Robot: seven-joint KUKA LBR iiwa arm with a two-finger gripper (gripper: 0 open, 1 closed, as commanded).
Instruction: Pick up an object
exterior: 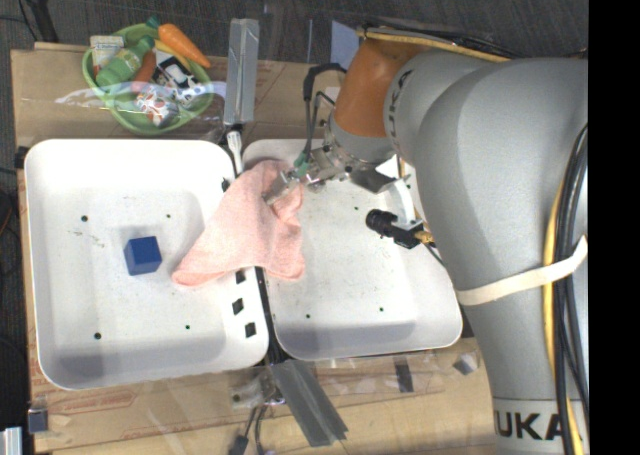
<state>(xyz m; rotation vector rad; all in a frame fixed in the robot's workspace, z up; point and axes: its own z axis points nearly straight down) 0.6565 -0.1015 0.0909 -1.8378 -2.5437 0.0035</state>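
Observation:
A pink cloth [250,233] lies draped over the divider between the two white bins, its lower left part spread in the left bin [60,183] and its upper corner bunched in the right bin [370,293]. My gripper [287,183] sits at that upper corner, at the right bin's back left, with the cloth pinched and drawn up between its fingers. A blue cube [143,254] rests on the left bin's floor, apart from the cloth and well left of the gripper.
A green bowl [150,83] holding a toy carrot and other small items stands on the bench behind the left bin. The arm's bulky grey body covers the right side of the right bin.

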